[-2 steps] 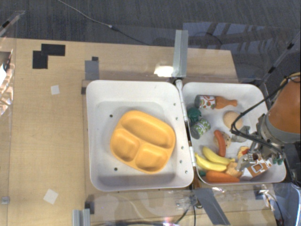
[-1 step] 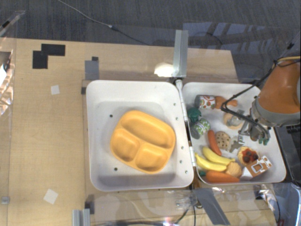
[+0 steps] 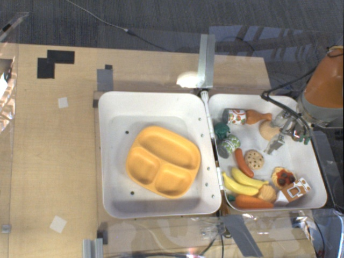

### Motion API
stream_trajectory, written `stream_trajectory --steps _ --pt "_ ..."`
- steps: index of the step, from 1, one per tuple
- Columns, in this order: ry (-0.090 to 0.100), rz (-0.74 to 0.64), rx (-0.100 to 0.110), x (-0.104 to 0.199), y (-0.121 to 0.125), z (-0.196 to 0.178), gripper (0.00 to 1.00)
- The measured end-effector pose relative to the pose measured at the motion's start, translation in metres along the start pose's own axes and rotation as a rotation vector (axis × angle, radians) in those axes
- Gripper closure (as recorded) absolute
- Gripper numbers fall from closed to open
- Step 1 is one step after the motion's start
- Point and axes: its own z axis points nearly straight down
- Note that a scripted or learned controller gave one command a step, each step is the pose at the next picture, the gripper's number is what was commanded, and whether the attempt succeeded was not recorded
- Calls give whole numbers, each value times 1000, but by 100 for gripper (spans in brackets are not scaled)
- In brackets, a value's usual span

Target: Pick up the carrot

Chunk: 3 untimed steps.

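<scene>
Orange and slim, the carrot (image 3: 243,163) lies slantwise in the right bin (image 3: 317,168), between a cookie (image 3: 253,159) and green toys (image 3: 226,138), just above the bananas (image 3: 244,180). The gripper (image 3: 280,137) hangs over the same bin, up and right of the carrot, apart from it; its fingers look parted with nothing between them. The yellow tray (image 3: 163,161) sits alone in the left bin (image 3: 107,144), probably because it is a drop site.
</scene>
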Motion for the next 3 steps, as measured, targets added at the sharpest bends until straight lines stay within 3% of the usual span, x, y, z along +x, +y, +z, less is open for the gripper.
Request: stream_trajectory --steps 1,2,3 --pt "0 146 0 -39 14 -1 0" --pt "1 146 0 -39 14 -1 0" --pt "3 438 0 16 35 22 0"
